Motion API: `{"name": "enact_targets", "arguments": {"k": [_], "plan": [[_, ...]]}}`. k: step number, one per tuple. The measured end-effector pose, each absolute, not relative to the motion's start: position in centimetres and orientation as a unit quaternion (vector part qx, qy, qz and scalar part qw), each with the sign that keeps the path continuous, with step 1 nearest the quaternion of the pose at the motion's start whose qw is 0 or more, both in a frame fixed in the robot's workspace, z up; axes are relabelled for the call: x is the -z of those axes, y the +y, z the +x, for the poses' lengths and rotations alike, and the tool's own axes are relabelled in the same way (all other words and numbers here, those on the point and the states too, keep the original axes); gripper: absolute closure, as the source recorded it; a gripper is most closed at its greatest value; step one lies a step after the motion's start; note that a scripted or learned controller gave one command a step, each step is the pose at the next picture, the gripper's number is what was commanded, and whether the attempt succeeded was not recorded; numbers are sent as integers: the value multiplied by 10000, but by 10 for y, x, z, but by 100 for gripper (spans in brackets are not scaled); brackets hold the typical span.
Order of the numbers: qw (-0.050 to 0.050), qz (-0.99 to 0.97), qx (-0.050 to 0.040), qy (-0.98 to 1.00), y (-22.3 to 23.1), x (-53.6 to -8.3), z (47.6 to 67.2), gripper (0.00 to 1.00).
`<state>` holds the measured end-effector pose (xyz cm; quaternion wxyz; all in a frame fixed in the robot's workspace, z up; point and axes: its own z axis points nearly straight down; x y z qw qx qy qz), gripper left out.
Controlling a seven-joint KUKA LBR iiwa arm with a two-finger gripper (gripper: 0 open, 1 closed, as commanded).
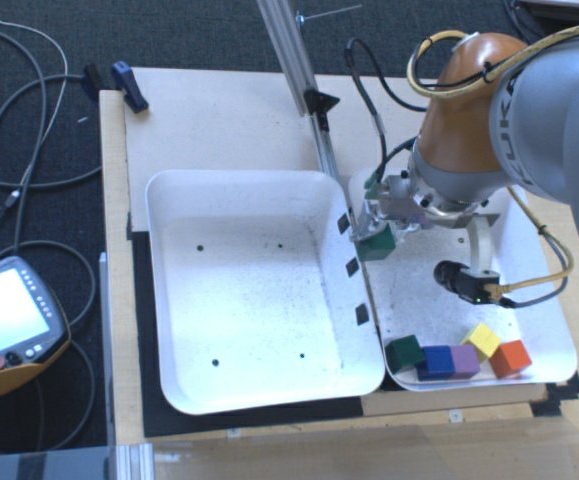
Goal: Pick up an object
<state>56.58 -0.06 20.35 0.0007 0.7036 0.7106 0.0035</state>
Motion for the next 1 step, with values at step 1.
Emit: {"name": "enact_targets", "arguments": {"k": [1], "plan": [[-31,7048,7,7094,52,-199,537,100]]}}
